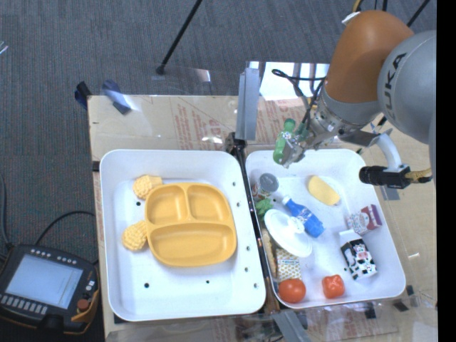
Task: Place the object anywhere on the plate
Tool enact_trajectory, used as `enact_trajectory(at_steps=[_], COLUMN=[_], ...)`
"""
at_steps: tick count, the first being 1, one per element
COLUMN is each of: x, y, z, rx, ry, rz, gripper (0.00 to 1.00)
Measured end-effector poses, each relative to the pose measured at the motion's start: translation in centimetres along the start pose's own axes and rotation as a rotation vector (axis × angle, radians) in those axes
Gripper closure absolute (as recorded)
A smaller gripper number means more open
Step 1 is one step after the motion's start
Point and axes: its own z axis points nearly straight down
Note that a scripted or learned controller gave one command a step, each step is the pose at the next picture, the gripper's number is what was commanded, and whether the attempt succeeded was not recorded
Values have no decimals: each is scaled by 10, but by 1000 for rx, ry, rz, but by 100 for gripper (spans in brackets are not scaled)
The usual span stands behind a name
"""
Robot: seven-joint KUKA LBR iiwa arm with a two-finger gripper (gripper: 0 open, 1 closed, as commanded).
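A green bottle (pixel 284 142) sits upright between the fingers of the gripper (pixel 291 153), raised over the far left corner of the right bin (pixel 388 262). The yellow divided plate (pixel 191 224) lies in the left bin (pixel 117 184), two waffle pieces against its left rim. The carry should probably clear the wall between the bins, then lower the bottle over a plate compartment before release.

A robotics lab. A grey and orange industrial arm (pixel 385 70) reaches over a bench (pixel 185 123) holding two white bins (pixel 114 226), one with a yellow plate (pixel 191 224), the other with toy food. A teach pendant (pixel 46 283) with a screen lies on grey carpet (pixel 85 34) beside the bench. A black stand leg (pixel 182 27) crosses the floor.
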Motion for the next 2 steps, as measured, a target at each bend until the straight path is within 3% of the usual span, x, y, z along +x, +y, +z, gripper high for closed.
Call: enact_trajectory(at_steps=[1,2], x=[38,139], y=[-26,4], z=[15,51], rx=[-1,1], ry=[1,3], rz=[-164,-272], gripper=[100,100])
